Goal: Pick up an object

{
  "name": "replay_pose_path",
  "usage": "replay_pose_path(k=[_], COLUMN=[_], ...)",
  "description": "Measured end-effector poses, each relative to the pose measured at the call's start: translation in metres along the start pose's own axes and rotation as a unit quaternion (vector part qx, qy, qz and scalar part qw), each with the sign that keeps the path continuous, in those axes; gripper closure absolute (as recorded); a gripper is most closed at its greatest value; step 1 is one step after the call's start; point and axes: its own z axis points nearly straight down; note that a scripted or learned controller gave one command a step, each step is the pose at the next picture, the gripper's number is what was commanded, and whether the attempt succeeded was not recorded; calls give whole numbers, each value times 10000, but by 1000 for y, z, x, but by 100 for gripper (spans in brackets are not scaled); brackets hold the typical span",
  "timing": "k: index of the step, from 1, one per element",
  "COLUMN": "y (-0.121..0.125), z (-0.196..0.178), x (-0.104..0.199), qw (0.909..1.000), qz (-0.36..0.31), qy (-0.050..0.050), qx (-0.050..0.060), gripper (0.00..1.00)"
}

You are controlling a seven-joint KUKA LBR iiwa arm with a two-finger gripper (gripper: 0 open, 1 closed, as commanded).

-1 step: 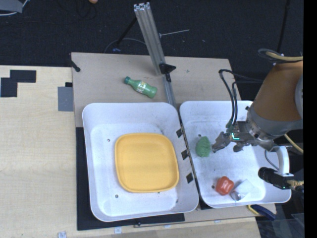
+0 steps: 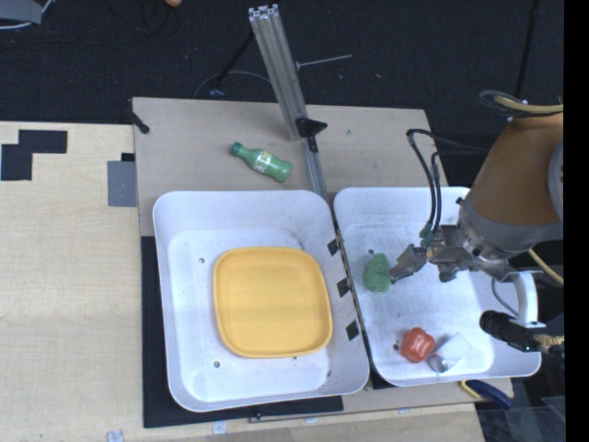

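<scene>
In the right shallow white bin (image 2: 405, 212), the end effector (image 2: 402, 269) is hovering just beside the small green lumpy object (image 2: 376, 273), which is lying against the bin's left wall; finger state unclear.

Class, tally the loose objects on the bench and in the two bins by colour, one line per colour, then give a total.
Green: 2, the bottle on the bench and the green lump in the right bin
Yellow: 1, the plate in the left bin
Red: 1, the red object
Total: 4

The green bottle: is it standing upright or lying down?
Lying down. The green bottle rests on its side on the bench, behind the left bin.
</scene>
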Motion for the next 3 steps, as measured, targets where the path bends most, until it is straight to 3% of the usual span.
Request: replay_pose_path(k=[2,3], y=[13,13], z=[100,119], x=[-4,-4], qw=[10000,10000], qz=[2,1], qy=[0,-4], qx=[18,-11], gripper=[0,0])
